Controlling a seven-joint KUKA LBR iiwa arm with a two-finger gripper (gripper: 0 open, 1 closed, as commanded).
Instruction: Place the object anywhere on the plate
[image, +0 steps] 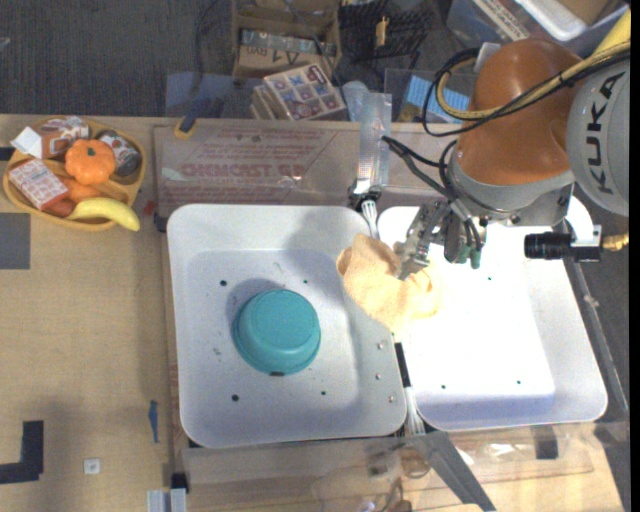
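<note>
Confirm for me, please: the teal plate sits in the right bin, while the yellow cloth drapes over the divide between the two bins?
Not quite: the camera view shows the teal plate in the left bin, not the right. The yellow cloth does drape over the divide between the bins.

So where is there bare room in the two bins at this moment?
The right bin has bare floor across its near and right parts. The left bin is bare around the teal plate. It is crowded at the shared rim, where the yellow cloth drapes under the gripper.
</note>
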